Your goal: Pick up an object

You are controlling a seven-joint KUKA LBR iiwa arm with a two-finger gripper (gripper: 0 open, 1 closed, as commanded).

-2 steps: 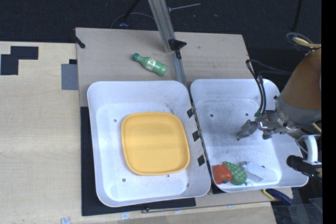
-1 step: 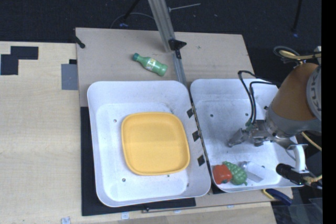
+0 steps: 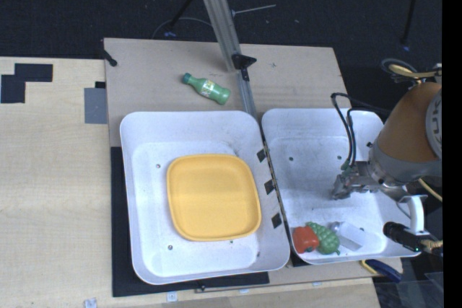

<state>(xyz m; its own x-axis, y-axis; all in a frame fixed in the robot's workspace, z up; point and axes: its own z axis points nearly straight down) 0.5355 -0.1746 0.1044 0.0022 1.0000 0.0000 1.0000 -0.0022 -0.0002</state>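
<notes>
arm reaches in from the right, gripper [image 3: 348, 186] low over the floor of the right bin [image 3: 310, 133], near its right side. jaw state: cannot tell, too small and dark, nothing visibly held. red object [image 3: 304, 239] and green object [image 3: 326, 238] touching each other at the near edge of the right bin, well apart from the gripper. yellow plate [image 3: 214, 196] lies flat in the left bin [image 3: 141, 155]. green bottle [image 3: 206, 88] lies on its side on the bench behind the bins.
</notes>
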